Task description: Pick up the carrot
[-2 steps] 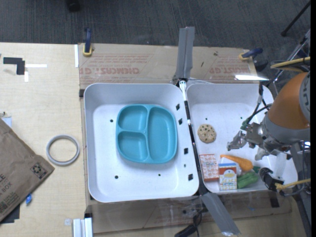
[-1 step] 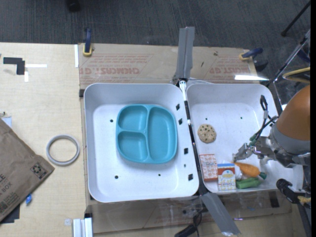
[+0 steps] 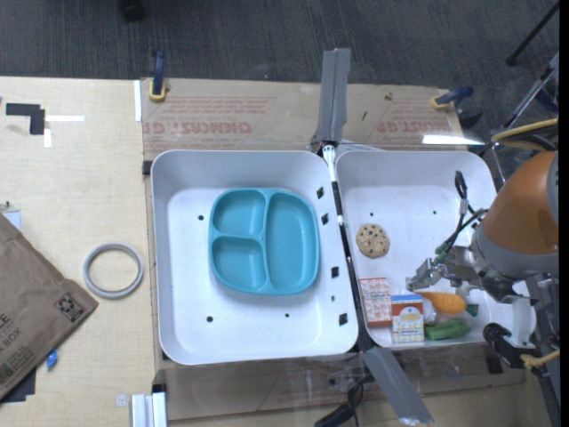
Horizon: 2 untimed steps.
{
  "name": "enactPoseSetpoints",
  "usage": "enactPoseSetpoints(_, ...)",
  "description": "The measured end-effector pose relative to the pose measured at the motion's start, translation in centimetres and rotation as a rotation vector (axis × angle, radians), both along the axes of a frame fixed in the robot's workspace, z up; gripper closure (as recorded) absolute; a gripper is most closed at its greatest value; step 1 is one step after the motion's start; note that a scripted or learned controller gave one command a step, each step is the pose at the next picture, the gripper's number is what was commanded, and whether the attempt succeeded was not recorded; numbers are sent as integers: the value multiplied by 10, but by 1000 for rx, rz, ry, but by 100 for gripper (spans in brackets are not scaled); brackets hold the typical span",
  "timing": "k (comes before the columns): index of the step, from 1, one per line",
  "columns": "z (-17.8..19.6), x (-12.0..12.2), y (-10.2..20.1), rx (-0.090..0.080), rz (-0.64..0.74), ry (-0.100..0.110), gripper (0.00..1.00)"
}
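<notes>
The carrot (image 3: 446,303) is a short orange piece lying near the front right of the right bin (image 3: 400,181). It rests between a small box and a green vegetable. My gripper (image 3: 428,276) hangs low over the bin, just up and to the left of the carrot and close to its left end. The wrist and the orange band of the arm hide what lies to the right of the carrot. Nothing is visibly held.
A cookie (image 3: 372,239) lies mid-bin. Two small food boxes (image 3: 374,299) (image 3: 407,318) and a green vegetable (image 3: 447,329) crowd the carrot at the front. The left bin holds a teal divided plate (image 3: 265,241). A tape ring (image 3: 113,269) sits on the bench at left.
</notes>
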<state>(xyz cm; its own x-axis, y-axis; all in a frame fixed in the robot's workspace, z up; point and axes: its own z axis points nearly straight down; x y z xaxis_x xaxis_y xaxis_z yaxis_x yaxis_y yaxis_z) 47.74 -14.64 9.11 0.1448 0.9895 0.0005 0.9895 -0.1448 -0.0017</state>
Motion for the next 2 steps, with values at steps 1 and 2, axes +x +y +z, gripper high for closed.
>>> enactPoseSetpoints(1, 0, 1, -63, 10, -31, 2, 0)
enactPoseSetpoints(2, 0, 0, -20, 0, -41, 0, 0)
